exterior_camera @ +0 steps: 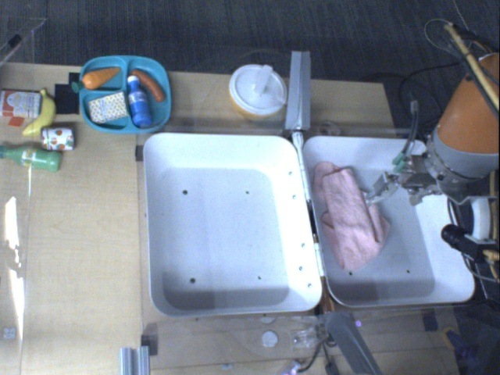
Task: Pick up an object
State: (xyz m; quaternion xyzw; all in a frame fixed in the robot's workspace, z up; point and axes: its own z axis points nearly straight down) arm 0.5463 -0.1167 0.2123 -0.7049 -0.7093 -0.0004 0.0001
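A folded pink cloth (349, 214) lies in the left half of the right bin (406, 276). My gripper (376, 191) reaches in from the right and sits low, right at the cloth's upper right edge. Its thin metal fingers (383, 184) point left toward the cloth and look close together. I cannot make out whether any cloth is between them. The grey wrist and orange band (469, 119) rise behind it at the right.
The left bin (226, 287) stands beside the right one, split by a metal divider (297, 92). Beyond the bins sit a blue tray of toy food (125, 92), a yellow lidded cup (258, 90), a banana, a can and a green bottle (31, 157).
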